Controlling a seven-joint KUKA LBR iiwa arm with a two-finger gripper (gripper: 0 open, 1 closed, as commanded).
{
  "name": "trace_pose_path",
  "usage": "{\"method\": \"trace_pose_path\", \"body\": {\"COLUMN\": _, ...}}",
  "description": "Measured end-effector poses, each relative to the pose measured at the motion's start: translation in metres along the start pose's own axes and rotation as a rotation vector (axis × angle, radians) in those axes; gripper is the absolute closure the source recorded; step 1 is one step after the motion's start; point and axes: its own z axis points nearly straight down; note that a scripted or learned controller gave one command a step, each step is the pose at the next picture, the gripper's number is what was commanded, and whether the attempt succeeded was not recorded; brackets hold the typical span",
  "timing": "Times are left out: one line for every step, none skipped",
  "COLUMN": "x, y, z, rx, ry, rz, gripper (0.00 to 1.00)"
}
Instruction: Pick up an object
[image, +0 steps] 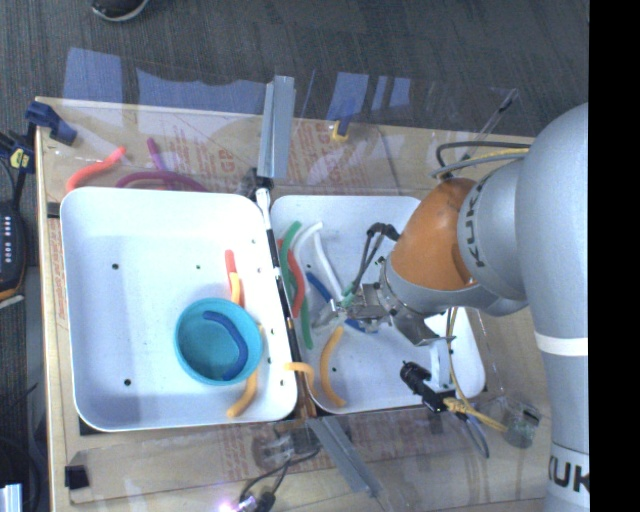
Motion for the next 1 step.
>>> {"method": "trace_pose_path", "body": {"x": -0.0050, "y": -0.0015, "z": -0.0100, "rx": 0.003, "ry": -0.008, "rz": 0.000, "gripper": 1.00}}
